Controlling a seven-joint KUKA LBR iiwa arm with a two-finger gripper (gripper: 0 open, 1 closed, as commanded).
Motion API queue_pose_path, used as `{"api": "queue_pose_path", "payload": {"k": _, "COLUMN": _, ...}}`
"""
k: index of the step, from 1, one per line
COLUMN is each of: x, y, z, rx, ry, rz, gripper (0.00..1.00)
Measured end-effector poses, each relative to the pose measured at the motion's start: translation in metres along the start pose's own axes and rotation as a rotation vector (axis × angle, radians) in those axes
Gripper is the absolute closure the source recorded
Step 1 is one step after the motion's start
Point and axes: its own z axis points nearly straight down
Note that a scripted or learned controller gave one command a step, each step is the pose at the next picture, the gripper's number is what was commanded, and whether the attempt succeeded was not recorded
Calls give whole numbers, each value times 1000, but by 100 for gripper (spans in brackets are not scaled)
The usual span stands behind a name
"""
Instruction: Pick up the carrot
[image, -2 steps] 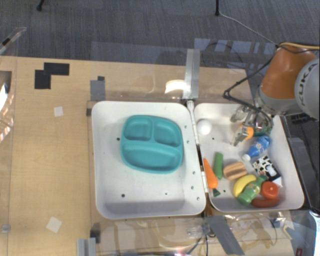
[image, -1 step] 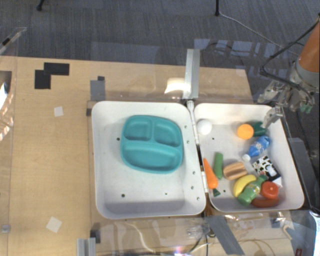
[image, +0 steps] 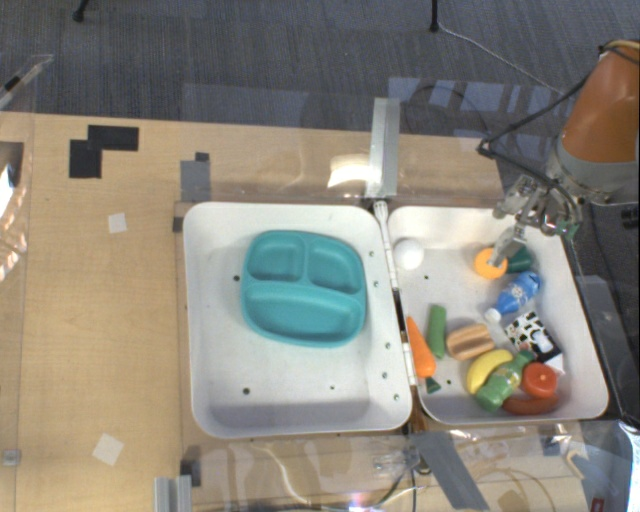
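While the gripper (image: 515, 232) hovers upper right, its jaw state unclear, the carrot (image: 420, 346) looks light, stiff and slick; grasp its thicker middle.

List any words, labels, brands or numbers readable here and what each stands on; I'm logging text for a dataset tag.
None can be read in the camera view.
Small blue and white bottle in the right white bin: its label is too blurred to read.
Black and white patterned block: patches, no legible text.
Black squares on the wooden bench: plain marks, no writing.
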Motion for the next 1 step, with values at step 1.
{"api": "queue_pose_path", "payload": {"k": 1, "x": 24, "y": 45, "z": 94, "rx": -1, "ry": -4, "rz": 26, "gripper": 0}}
